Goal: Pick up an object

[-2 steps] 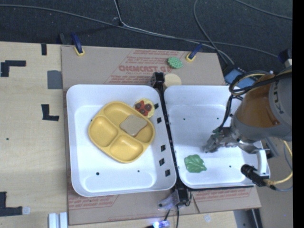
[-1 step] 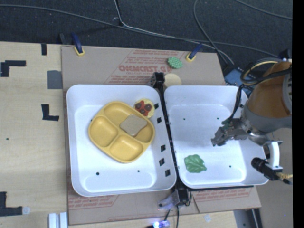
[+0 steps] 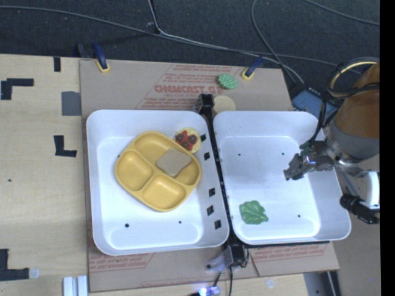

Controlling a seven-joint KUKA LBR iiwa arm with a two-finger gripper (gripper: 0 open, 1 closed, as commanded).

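Camera view, looking down at a slant: pincer [image 3: 295, 170] hangs over the right bin [image 3: 271, 123], near its right side, arm [image 3: 361, 119] coming in from the right. Pincer too small and dark to read; cannot tell how far it is spread, and nothing is visible in its grip. Nearest candidate: a green leaf-shaped piece [image 3: 253, 212], lying flat on the bin floor below and to the left of the pincer, apart from it, near the bin's front wall. Further left, in the left bin [image 3: 99, 184], a yellow divided plate [image 3: 133, 165] carrying a tan square slab [image 3: 173, 162]; a small dark-red item [image 3: 187, 139] sits at the plate's far edge. A green dotted piece [image 3: 226, 81] rests on the worktop [image 3: 123, 85] beyond both bins. Judgement: pick not yet made. Doing it well likely means centring over the leaf piece, aligning across its narrower span, descending to the floor since it is thin, and staying clear of the front wall.
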